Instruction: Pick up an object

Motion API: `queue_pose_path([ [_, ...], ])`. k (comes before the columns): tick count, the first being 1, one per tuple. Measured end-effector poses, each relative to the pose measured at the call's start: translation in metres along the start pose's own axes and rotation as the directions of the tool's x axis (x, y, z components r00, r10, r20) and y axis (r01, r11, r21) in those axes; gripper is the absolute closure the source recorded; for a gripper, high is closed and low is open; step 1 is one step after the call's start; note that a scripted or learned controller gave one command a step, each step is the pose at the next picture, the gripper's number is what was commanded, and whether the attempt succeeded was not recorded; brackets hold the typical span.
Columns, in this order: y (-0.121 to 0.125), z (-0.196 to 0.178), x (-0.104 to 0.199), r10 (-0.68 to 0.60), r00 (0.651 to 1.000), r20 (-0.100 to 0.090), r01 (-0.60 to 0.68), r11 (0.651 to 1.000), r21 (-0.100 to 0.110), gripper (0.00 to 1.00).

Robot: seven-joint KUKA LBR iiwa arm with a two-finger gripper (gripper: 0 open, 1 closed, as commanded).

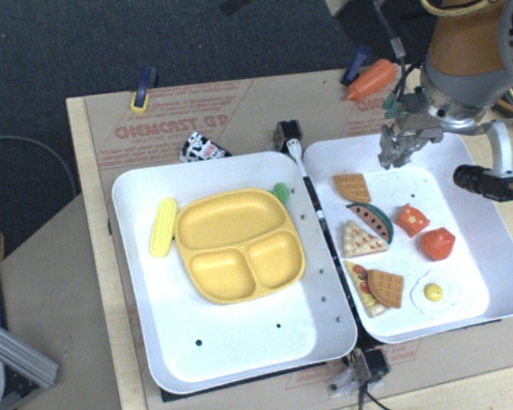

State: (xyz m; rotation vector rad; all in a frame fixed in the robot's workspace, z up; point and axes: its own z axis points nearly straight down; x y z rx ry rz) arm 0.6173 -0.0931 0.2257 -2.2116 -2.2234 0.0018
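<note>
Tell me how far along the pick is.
Nothing looks picked yet. The claw hangs over the far edge of the right bin, with nothing visible in it. The waffle piece, watermelon slice, tomato pieces and fried egg lie in the bin. Descent, grasp and lift remain.

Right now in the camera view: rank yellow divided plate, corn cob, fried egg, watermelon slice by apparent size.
1. Yellow divided plate, clearly largest.
2. Corn cob.
3. Watermelon slice and fried egg: too alike to split, though both look smaller than the corn.
</note>
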Motion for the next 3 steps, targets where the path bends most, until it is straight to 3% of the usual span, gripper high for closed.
queue_pose_path([
  [1,-0.003,0.009,0.022,0.003,1.0,0.002,-0.003,1.0,-0.001,1.0],
  [2,-0.003,0.008,0.014,0.006,1.0,0.003,-0.006,1.0,-0.003,1.0],
  [3,-0.001,-0.004,0.026,0.004,1.0,0.003,-0.004,1.0,-0.008,1.0],
])
